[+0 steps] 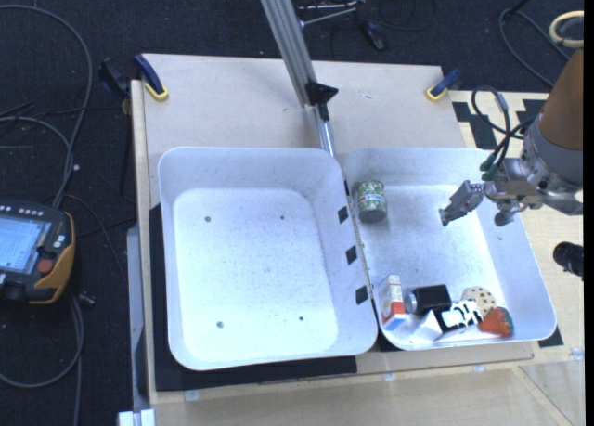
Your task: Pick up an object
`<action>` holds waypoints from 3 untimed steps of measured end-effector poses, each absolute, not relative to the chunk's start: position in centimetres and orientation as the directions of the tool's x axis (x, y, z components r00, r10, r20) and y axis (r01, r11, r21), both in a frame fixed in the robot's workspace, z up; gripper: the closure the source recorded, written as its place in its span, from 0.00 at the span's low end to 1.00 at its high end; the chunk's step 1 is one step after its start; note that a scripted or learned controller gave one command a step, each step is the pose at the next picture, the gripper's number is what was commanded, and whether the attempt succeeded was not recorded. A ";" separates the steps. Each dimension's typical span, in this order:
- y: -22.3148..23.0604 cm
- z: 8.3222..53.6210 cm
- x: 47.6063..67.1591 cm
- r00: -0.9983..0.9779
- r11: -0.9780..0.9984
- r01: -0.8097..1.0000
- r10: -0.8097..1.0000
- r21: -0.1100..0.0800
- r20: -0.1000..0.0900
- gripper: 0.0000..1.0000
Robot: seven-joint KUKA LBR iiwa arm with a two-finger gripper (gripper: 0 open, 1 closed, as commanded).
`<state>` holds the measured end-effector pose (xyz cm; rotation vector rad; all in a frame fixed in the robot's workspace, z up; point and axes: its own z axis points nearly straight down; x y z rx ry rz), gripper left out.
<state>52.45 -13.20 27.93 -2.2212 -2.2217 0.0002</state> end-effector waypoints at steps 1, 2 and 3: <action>-15.7 22.4 52.4 0.001 -0.001 1.000 1.000 -0.004 0.000 0.00; -10.8 12.2 59.0 -0.005 0.005 1.000 1.000 -0.003 0.001 0.00; -17.0 18.2 59.2 0.004 -0.004 1.000 1.000 0.005 -0.003 0.00</action>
